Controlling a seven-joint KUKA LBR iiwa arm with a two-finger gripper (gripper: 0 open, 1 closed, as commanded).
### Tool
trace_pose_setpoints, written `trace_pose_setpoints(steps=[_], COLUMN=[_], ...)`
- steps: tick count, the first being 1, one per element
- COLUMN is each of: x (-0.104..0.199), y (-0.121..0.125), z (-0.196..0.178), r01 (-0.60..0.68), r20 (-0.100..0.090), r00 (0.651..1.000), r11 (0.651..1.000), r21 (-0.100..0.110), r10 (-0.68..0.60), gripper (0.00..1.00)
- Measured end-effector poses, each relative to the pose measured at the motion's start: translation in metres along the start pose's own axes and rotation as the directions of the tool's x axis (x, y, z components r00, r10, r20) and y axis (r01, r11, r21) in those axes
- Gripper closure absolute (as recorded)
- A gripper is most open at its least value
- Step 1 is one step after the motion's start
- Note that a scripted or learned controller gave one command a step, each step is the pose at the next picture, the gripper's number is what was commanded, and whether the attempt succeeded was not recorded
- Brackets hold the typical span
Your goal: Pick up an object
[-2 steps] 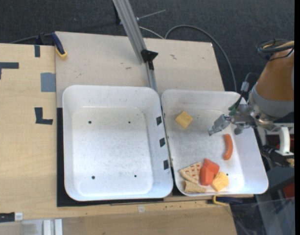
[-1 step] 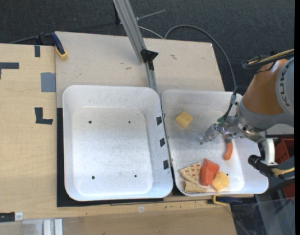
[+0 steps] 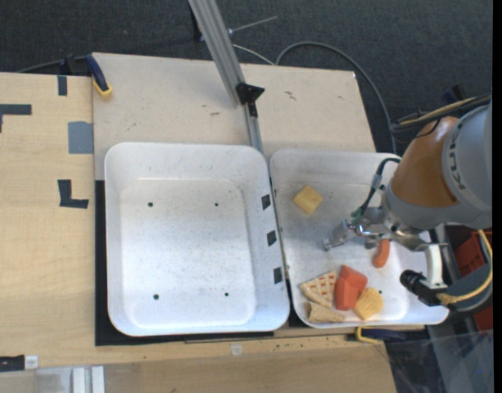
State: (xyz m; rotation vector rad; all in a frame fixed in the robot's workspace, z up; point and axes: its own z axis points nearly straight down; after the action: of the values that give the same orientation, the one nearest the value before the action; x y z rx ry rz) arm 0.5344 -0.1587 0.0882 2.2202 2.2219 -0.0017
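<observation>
The right bin (image 3: 332,164) holds a yellow cube (image 3: 308,200) near its back left. A small orange piece (image 3: 382,253) lies by the right wall. At the front sit a red block (image 3: 350,288), a tan waffle-like piece (image 3: 319,288) and a yellow chunk (image 3: 368,304), close together. My gripper (image 3: 336,237) hangs low over the middle of this bin, pointing left. It is just in front of and to the right of the yellow cube, left of the orange piece and behind the red block. I see nothing held in it.
The left bin (image 3: 119,164) sits beside the right one, their walls meeting in the middle. A slanted metal pole (image 3: 222,43) stands behind the bins. A cable (image 3: 332,51) loops behind the right bin. Wooden bench surface lies to the left.
</observation>
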Motion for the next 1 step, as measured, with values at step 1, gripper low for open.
trace_pose_setpoints(steps=[1], x=[0.001], y=[0.0001], z=[-0.0109], r01=[0.001], r20=[-0.001], r00=[1.0], r11=[1.0], r21=[0.0], r10=[-0.001], gripper=[1.0])
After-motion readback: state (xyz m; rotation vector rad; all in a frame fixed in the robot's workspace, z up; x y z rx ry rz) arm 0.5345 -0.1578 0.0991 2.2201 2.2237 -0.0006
